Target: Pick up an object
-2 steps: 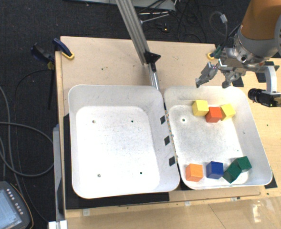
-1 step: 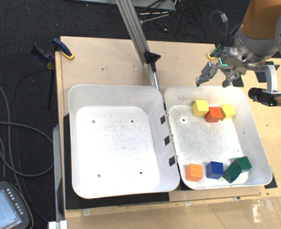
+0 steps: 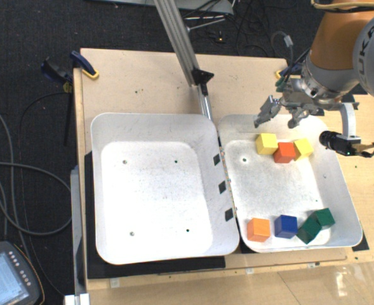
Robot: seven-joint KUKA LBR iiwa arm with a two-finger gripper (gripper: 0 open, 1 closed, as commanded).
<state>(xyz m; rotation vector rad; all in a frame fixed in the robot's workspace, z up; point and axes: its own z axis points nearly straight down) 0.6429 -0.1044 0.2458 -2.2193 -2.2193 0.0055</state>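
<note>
Camera view: blocks all sit in the right bin, in two clusters.

Far cluster, near the bin's far edge: yellow block, red-orange block touching its right side, smaller yellow block just beside the red-orange one on the right. All three rest on the bin floor.

Near cluster, along the bin's near edge: orange block toward the near-left corner, blue block just right of it, then two green blocks, dark green block and green block, touching each other toward the near-right corner.

Gripper hangs over the far edge of the right bin, above and just behind the far cluster. Fingers spread, two dark tips apart, nothing between them. No visible contact with any block.

Arm comes in from the right, orange band above the wrist, grey body beyond.

Left bin sits beside the right one, rims overlapping at the middle. Both rest on the light wooden bench.

A metal pole slants across the bench's far edge down to the seam between the bins. A blue-and-yellow clamp sits at the bench's far-left corner. Cables run over the dark floor to the left; a screen shows at the lower left.
</note>
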